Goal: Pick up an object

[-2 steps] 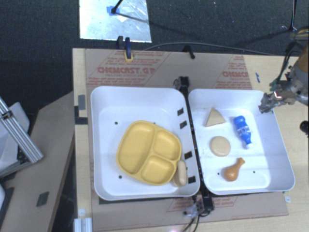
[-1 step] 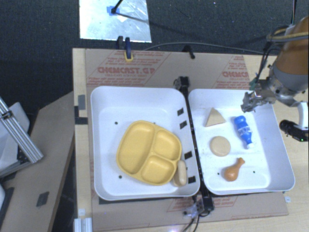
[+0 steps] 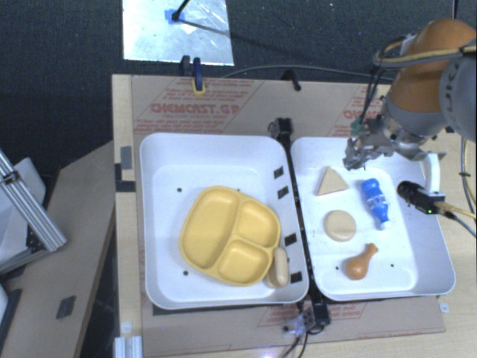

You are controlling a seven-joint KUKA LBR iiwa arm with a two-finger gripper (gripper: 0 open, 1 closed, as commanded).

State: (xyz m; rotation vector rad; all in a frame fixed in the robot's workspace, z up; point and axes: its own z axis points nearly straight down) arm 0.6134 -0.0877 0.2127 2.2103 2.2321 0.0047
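Pincer (image 3: 358,159) over right bin (image 3: 440,271), top edge; can't tell its opening. Nearest of 4 candidates: tan wedge (image 3: 332,182) just below it, blue bottle (image 3: 375,200) beside. Suggest centring over wedge, straddling flat sides, descending straight.

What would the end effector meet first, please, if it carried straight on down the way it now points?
Probably the bare floor of the right bin, near its far edge. The end effector hangs between the wedge and the blue bottle, a little behind both; depth is hard to judge, so it could clip the wedge.
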